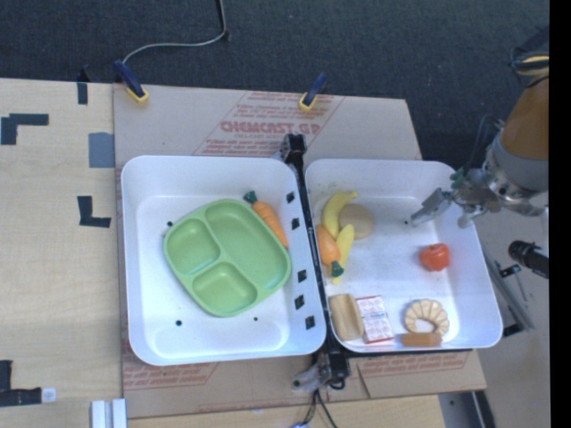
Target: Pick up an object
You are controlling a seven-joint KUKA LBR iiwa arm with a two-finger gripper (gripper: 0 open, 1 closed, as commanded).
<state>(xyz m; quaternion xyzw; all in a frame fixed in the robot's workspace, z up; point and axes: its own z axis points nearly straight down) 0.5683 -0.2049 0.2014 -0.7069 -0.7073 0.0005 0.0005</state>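
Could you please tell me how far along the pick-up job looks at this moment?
Nothing looks picked yet. The gripper hangs over the right bin with nothing visible between its fingers. The tomato lies just below it, untouched; reaching, grasping and lifting an object remain.

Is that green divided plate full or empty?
Empty: the green plate in the left bin shows three bare compartments; a carrot lies beside it.

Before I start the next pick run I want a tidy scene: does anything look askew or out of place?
One thing: the green divided plate in the left bin lies turned at an angle to the bin's walls, with a carrot beside its upper right edge. The toy foods in the right bin lie loosely scattered, none visibly damaged or spilled.
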